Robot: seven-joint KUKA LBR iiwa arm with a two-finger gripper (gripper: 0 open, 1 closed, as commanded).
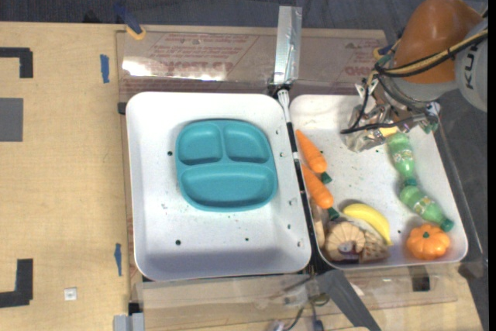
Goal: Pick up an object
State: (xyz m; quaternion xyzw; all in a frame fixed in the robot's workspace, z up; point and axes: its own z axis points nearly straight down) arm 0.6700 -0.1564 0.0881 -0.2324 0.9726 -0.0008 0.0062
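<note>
The right bin [341, 116] holds two carrots [311, 153] [318, 187] along its left wall. A banana [369, 220], a brown round toy [353, 242] and a small orange pumpkin [428, 241] lie near its front. Two green bottles [401, 155] [422, 200] lie along its right side. My gripper [377, 124] hangs low over the far part of this bin, just left of the upper green bottle's top end. Something small and yellowish shows right beneath it; I cannot make out what it is or whether it is held.
The left bin [147, 190] carries a teal divided plate [225, 164]. A metal strip [287, 46] stands behind the gap between the bins. The arm's orange band [438, 27] and cables hang over the right bin's far right corner.
</note>
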